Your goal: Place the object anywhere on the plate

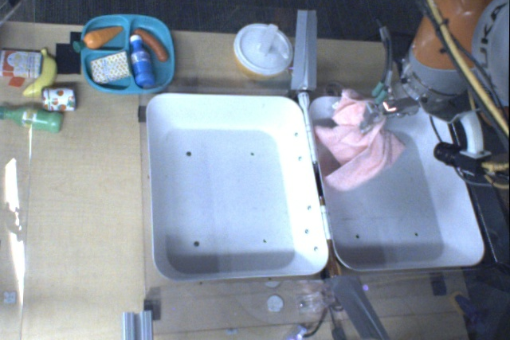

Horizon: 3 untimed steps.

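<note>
Far to the left of the fingers, on the bare bench top, lie a small carton (19,64), a banana (41,73), a little can (59,99) and a green bottle (32,119), all close together near the bench's left edge. Next along is a blue divided tray (163,40) with toy food in its compartments, a carrot (103,36) and a blue bottle (142,60) among them. Up by the back edge, still left of the fingers, sits a round white lidded tub (263,49).

The left bin (231,111) is wide and open, its white floor bare from rim to rim, giving broad room. A narrow divider where the two bin rims meet runs just left of the fingers.

In the right bin (430,243), the pink cloth (358,151) hangs bunched against the upper left corner, beside that shared rim, its lower folds trailing onto the bin floor below and left of the fingers. The gripper (381,109) is at the cloth's upper right edge, and the fabric appears pinched there, its top drawn up into the fingers. The near half of this bin's floor lies open. The grey and orange arm (458,20) crowds the bin's back right corner.
</note>
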### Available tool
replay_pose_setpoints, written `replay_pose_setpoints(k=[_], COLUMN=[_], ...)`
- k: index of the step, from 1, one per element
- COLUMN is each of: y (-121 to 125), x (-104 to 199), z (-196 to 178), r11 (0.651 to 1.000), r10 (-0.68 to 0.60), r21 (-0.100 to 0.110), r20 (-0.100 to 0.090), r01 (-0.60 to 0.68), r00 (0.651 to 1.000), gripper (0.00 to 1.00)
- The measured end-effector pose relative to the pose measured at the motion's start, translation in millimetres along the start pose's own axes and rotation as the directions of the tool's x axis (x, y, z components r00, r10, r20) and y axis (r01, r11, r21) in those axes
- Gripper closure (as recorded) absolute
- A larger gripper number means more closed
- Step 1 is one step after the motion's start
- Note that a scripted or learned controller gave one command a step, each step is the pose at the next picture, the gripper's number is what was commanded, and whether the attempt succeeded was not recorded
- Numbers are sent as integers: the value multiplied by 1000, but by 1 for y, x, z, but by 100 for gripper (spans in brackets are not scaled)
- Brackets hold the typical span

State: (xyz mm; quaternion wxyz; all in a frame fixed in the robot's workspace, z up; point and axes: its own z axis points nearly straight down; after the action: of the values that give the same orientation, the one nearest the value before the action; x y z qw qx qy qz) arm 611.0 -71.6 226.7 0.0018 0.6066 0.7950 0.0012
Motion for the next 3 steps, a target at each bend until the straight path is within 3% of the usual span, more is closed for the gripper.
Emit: replay_pose_setpoints(k=[1, 2, 3], y=[2, -2, -2], x=[1, 42, 96], z=[1, 4, -6], r11=[1000, 919, 690], r10=[-4, -395, -724], r21=[1, 1, -1], r20=[0, -2, -1], r01=[4, 395, 724], r00=[1000, 919, 690], gripper=[100, 100, 100])
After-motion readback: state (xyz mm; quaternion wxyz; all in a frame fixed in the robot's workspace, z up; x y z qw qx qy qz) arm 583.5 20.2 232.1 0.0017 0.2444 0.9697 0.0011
